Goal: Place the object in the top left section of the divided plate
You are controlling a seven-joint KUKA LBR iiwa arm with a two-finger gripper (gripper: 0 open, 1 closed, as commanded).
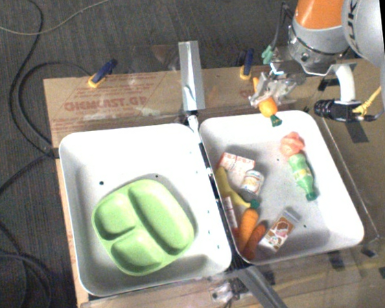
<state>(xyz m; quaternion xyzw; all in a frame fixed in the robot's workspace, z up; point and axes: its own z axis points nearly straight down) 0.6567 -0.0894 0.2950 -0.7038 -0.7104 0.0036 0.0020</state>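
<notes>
A green divided plate [143, 224] lies in the left white bin [77, 170], slightly rotated, with nothing in its sections. My gripper [266, 98] hangs over the far edge of the right white bin [341, 188], well to the right of the plate. A small orange toy with a green tip [269, 109], like a little carrot, sits between the fingertips, and the gripper is shut on it.
The right bin holds a green bottle [303, 176], a peach-coloured toy [291, 144], two small boxes [235, 161], a tin [252, 181], a yellow banana [224, 188], carrots [249, 227] and a carton [279, 232]. A metal divider [192, 81] and clamps stand behind the bins.
</notes>
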